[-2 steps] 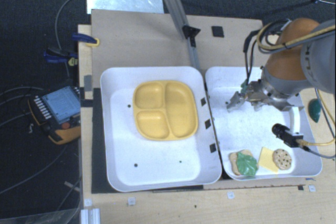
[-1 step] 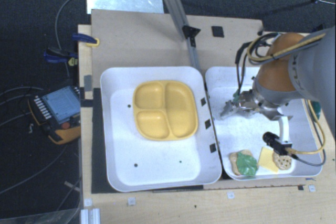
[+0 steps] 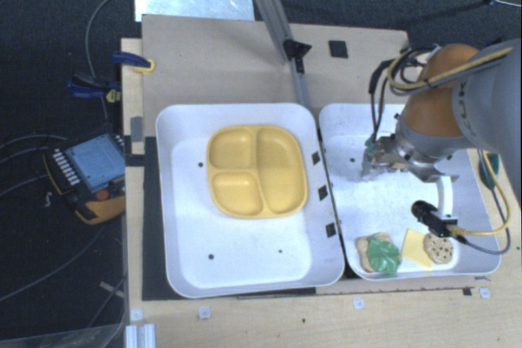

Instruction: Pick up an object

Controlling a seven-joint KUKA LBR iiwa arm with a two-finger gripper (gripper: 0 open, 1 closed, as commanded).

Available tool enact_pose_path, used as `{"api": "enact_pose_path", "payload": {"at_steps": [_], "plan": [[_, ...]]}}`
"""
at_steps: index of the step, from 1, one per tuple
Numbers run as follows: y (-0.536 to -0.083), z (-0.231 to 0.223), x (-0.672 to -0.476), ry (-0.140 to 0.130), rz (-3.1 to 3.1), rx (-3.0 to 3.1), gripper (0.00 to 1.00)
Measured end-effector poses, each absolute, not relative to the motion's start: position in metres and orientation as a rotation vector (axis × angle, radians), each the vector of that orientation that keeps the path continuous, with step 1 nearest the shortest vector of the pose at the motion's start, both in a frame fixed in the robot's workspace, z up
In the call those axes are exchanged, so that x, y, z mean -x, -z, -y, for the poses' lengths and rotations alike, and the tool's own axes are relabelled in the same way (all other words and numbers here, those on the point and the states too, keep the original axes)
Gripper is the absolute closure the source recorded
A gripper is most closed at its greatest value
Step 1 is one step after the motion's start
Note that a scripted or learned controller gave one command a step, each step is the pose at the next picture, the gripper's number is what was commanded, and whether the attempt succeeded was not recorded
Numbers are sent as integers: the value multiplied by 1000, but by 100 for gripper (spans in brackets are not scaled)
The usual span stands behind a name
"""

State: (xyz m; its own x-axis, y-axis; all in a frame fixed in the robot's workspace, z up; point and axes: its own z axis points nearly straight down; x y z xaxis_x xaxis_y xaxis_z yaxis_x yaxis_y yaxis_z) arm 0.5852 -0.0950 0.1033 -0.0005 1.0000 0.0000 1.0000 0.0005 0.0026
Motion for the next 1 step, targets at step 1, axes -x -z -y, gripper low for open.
{"api": "enact_pose_path", "payload": {"at_steps": [1], "plan": [[-167,99,-589,-6,-2222,-2213,100]]}}
